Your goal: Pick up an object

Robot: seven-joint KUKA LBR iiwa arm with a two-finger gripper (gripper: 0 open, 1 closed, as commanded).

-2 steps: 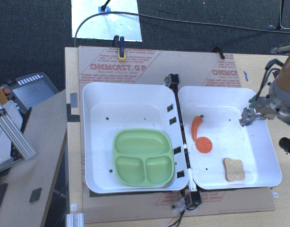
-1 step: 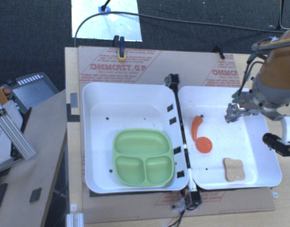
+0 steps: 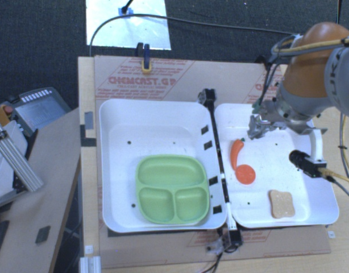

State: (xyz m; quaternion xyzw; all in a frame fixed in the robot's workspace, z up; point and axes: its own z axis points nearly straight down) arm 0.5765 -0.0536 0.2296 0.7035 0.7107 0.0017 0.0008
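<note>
The gripper (image 3: pixel 257 131) hangs in the right bin (image 3: pixel 328 206), just right of the carrot (image 3: pixel 236 152), apparently apart from it. I cannot tell its opening. Below the carrot lie 1 tomato slice (image 3: pixel 246 174) and toast (image 3: pixel 282 203).

The brown board (image 3: pixel 163 78) under the bins bears red print reading "CHEMCAST", repeated faintly elsewhere.

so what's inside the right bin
In the right bin: an orange carrot, a red-orange disc, a toast slice. The gripper and arm cover its back corner.
</note>
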